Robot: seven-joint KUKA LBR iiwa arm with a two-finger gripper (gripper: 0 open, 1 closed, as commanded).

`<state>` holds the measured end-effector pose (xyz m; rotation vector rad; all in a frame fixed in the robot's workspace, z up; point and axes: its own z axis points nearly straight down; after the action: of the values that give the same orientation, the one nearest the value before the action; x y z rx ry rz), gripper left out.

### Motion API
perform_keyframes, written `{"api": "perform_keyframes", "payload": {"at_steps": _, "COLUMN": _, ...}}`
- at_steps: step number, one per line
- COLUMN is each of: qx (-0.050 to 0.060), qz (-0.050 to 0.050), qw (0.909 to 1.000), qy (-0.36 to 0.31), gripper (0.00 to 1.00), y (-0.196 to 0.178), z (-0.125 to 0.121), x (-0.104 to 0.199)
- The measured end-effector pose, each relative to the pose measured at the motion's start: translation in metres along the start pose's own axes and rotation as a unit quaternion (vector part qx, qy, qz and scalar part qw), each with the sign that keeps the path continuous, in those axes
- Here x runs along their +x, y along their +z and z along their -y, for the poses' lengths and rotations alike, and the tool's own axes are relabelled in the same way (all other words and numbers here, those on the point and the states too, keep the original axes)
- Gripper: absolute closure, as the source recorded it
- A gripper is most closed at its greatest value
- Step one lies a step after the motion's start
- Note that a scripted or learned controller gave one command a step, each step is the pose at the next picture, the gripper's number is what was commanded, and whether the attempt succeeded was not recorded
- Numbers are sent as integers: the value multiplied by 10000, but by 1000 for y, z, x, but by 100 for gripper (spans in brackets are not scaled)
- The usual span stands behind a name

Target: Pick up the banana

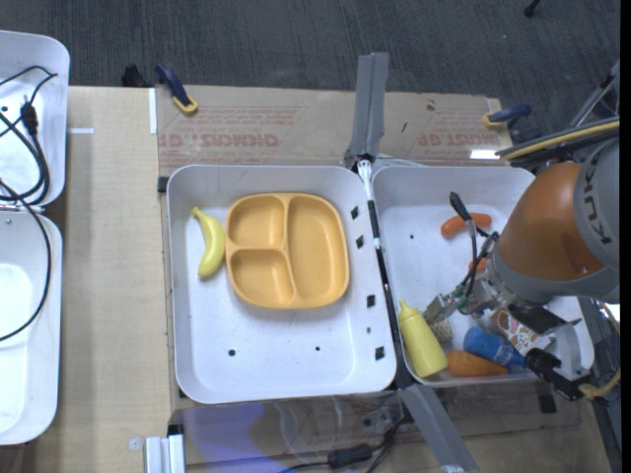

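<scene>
Yellow banana lies beside the tray in the left bin; gripper hangs over the cluttered right bin, state unclear.

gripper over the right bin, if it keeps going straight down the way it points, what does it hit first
Probably the clutter in the right bin. The gripper points down and slightly left, toward the yellow bottle and the small items beside it. Depth is unclear from above. The banana lies in the left bin, off that line.
</scene>
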<state>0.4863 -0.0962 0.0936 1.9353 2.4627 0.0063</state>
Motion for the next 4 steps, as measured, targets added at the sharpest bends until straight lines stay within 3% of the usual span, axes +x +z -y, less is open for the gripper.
{"api": "perform_keyframes", "payload": {"at_steps": 1, "qx": 38, "qz": -19, "qw": 9840, "qy": 1781, "gripper": 0, "y": 1, "z": -38, "x": -16}}
{"api": "perform_keyframes", "payload": {"at_steps": 2, "qx": 88, "qz": -2, "qw": 9772, "qy": 2121, "gripper": 0, "y": -95, "z": -32, "x": 131}}
{"api": "perform_keyframes", "payload": {"at_steps": 3, "qx": 95, "qz": -3, "qw": 9774, "qy": 2111, "gripper": 0, "y": -94, "z": -14, "x": 90}}
{"api": "perform_keyframes", "payload": {"at_steps": 4, "qx": 91, "qz": -23, "qw": 9982, "qy": 596, "gripper": 0, "y": -94, "z": -8, "x": 64}}
